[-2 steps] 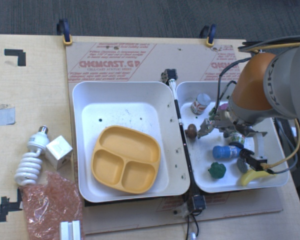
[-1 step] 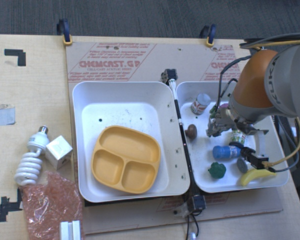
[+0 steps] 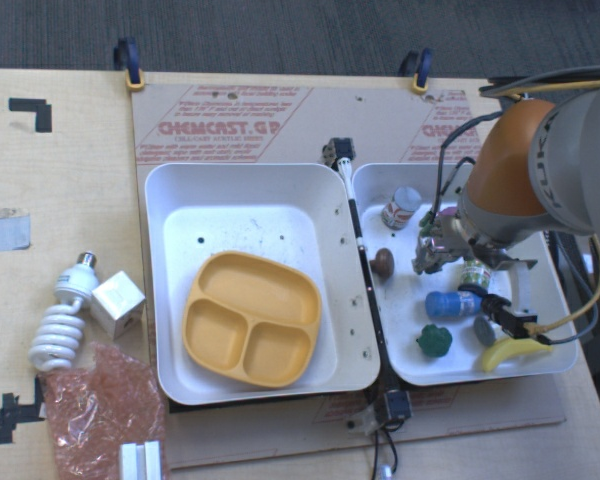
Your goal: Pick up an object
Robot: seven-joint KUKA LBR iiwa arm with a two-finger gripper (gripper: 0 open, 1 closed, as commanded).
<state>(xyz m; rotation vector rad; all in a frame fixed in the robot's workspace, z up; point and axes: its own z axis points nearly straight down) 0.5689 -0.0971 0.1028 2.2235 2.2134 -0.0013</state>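
Brown board covers the bench, with two white bins side by side; the left bin [image 3: 170, 268] holds a yellow tray [image 3: 252, 318]. In the right bin [image 3: 550, 363] lie a can [image 3: 401, 209], a brown nut [image 3: 383, 262], a blue bottle [image 3: 452, 304], a green toy [image 3: 434, 341] and a banana [image 3: 510, 354]. The gripper [image 3: 445, 253] hangs low near the bin's middle, just far of the bottle; whether it is open, or holds anything, I cannot tell. Nothing looks lifted, so the pick seems still to do. The bottle, the nearest candidate, lies on its side, long axis left to right, cap probably pointing right.
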